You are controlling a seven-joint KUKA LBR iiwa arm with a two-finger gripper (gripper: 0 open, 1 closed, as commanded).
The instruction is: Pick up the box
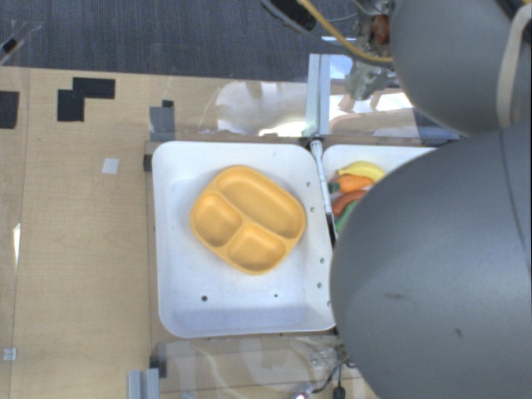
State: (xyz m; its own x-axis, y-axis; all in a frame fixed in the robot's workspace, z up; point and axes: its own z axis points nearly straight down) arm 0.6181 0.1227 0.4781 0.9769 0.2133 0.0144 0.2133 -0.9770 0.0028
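While my grey arm [432, 281] covers the right bin [374, 152], my end effector's state I cannot tell; a yellow tray [248, 218] fills the left bin [241, 314].

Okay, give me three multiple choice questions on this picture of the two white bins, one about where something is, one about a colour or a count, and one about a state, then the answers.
1. Where does the yellow divided plate lie?
A. In the left bin
B. On the wooden bench
C. In the right bin

2. How many compartments does the plate have?
A. Two
B. Three
C. Five

3. How does the plate sit?
A. Upside down
B. Standing on edge
C. Flat, hollows facing up

Answers:
1. A, it rests on the floor of the left bin.
2. B, one long hollow and two smaller ones show.
3. C, all of its hollows open toward the camera.
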